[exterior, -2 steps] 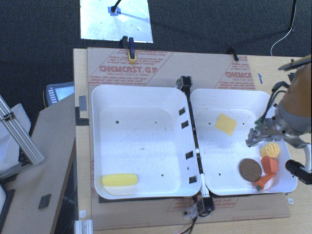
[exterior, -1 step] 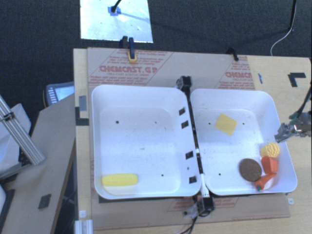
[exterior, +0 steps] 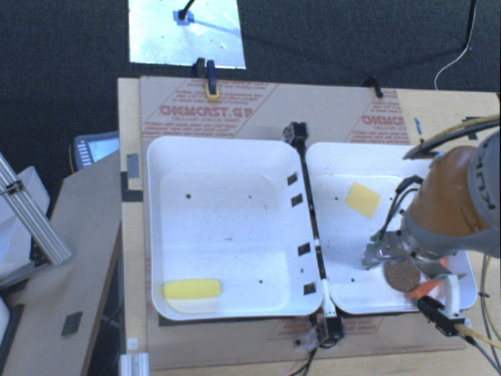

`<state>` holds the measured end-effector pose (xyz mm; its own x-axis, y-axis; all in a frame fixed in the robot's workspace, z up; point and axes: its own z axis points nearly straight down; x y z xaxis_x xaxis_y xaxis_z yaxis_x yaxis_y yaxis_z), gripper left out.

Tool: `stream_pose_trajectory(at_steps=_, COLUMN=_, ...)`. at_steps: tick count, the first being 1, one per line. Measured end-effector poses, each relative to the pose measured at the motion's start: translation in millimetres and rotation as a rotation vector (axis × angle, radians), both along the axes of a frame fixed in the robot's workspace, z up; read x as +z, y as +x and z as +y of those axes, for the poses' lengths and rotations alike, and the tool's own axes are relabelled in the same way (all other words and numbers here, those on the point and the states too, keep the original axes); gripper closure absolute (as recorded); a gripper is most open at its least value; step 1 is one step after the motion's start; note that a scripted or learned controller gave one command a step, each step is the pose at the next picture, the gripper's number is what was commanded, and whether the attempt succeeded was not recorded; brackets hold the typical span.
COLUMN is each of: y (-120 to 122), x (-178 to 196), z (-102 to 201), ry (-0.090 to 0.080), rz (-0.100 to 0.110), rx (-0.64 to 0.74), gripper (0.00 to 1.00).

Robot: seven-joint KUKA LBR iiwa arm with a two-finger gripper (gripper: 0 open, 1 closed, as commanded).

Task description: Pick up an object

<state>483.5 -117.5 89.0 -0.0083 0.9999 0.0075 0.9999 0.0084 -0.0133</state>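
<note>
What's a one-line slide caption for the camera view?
Arm's gripper low in right bin near brown disc; yellow square behind, yellow oblong in left bin.

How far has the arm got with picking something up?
Done: the arm has reached down into the right bin. In hand: its gripper sits low beside a brown round object and an orange item; I cannot see anything gripped. Left: grasping and lifting. The yellow square and yellow oblong lie untouched.

White bins hold a yellow block, pale yellow square, brown disc.
</note>
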Motion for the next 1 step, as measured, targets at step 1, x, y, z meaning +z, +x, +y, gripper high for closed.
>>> stream_pose_trajectory(at_steps=1, y=3.1, x=8.3, z=-5.4, ry=-0.007, rz=-0.014, rx=-0.007, gripper=0.0)
